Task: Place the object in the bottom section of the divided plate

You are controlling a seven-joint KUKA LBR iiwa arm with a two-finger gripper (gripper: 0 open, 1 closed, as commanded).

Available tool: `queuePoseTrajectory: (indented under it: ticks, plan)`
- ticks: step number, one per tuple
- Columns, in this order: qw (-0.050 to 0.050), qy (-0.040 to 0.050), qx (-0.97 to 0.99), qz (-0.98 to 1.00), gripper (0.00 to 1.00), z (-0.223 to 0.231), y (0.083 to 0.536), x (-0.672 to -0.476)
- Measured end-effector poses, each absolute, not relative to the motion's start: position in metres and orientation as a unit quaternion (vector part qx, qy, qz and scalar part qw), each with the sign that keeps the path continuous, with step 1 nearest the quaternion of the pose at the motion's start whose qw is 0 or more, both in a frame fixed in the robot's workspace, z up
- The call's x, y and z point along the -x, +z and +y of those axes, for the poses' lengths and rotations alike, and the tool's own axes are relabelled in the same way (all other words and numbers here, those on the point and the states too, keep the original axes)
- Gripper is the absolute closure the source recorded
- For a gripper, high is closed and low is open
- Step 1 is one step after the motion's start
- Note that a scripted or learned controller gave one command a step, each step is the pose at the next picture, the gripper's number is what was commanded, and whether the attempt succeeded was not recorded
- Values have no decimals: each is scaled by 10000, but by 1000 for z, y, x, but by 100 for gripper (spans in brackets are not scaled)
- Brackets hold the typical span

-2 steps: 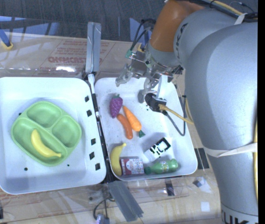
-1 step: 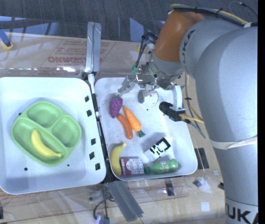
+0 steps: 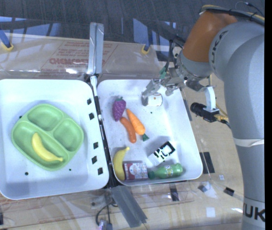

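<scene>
two shallow white bins sit side by side: the left bin [image 3: 6, 176] and the right bin [image 3: 193, 162], both smooth plastic with rounded corners. in the left bin lies one green divided plate [image 3: 25, 123], glossy, rounded, with three sections. one yellow banana [image 3: 43, 148] lies in its bottom section, curved, smooth-skinned.

the right bin holds a second banana [image 3: 120, 161] at its lower left wall, two orange carrots [image 3: 132, 123] lying side by side near the middle, touching, one bunch of purple grapes [image 3: 119, 108] with a knobbly surface just above them, one black-and-white box [image 3: 163, 151] with a mark too small to read, and one green bottle [image 3: 159, 171] lying on its side along the bottom wall, with a dark red label whose writing cannot be read.

the gripper [image 3: 151, 96] is over the upper part of the right bin, its grey metal fingers pointing down toward a small white patch on the bin floor. how far apart the fingers stand cannot be told, nor whether anything is between them.

red writing on the clear sheet [image 3: 73, 56] above the bins is mirrored and unreadable. white letters "ku" show on the arm [image 3: 241, 80] at the lower right of the frame.
</scene>
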State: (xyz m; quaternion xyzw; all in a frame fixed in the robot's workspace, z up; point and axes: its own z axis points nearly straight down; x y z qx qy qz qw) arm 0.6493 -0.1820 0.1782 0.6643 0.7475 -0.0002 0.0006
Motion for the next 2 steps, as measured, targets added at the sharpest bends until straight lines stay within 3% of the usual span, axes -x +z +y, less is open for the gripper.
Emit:
queuePoseTrajectory:
  ticks: [1, 2]
  plan:
    - [8, -1, -7410, 6715, 0, -208, 162, -658]
    - [20, -1, -4965, 8680, 0, -195, 187, -658]
